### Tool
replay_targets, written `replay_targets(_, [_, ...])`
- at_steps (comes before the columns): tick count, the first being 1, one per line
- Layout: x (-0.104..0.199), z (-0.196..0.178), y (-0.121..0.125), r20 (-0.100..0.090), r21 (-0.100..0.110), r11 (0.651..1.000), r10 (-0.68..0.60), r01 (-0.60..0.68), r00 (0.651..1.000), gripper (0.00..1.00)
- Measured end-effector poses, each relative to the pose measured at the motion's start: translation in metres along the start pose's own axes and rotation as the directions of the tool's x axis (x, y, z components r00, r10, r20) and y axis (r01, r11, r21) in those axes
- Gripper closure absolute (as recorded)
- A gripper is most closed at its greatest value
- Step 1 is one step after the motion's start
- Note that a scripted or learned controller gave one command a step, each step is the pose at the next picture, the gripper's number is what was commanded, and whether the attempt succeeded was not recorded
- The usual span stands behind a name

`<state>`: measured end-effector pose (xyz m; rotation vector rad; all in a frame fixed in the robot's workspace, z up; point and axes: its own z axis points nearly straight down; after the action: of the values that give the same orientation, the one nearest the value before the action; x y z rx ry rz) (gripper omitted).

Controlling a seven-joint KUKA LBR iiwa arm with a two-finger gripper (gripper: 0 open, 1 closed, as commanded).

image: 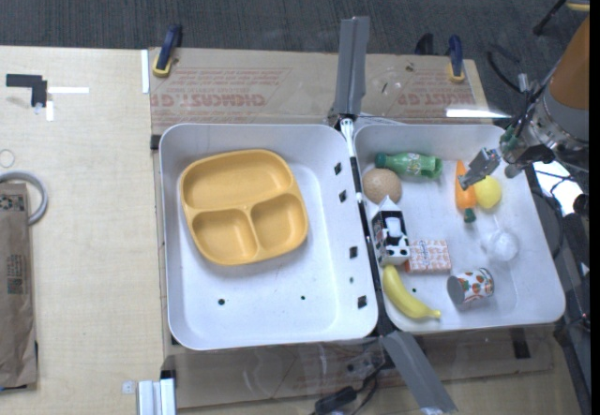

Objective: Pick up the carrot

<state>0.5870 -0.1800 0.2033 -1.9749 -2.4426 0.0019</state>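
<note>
We find the carrot (464,186) in the right bin (534,305), toward its upper right part, lying roughly upright in the frame, with the lemon (487,193) touching its right side and a green bottle (410,164) to its left. We judge the carrot to be a light, stiff toy with a smooth, somewhat slippery skin, tapering along its length, so we would take it across the thicker middle, where the lemon leaves the left flank free but crowds the right one. The pincer (483,163) sits just above the carrot's top end, at the upper right of the frame, reaching in from the right edge; we cannot tell how it is set, and nothing shows that it holds anything. The arm's orange band (574,66) rises toward the upper right corner, the wrist angled down and leftward over the bin. The yellow divided plate (244,205) lies alone in the left bin.
</note>
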Motion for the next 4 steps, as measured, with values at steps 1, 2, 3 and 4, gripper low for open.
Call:
replay_targets(1, [0.000,0.000,0.000,0.000,0.000,1.000,0.000,0.000,1.000,0.00])
replay_targets(2, [0.035,-0.110,-0.023,0.001,-0.001,0.992,-0.130,0.130,0.992,0.00])
replay_targets(3, [0.040,-0.145,0.009,0.002,-0.001,1.000,-0.007,0.007,1.000,0.00])
replay_targets(4, [0.005,0.005,0.011,0.000,0.001,0.993,0.116,-0.116,0.993,0.00])
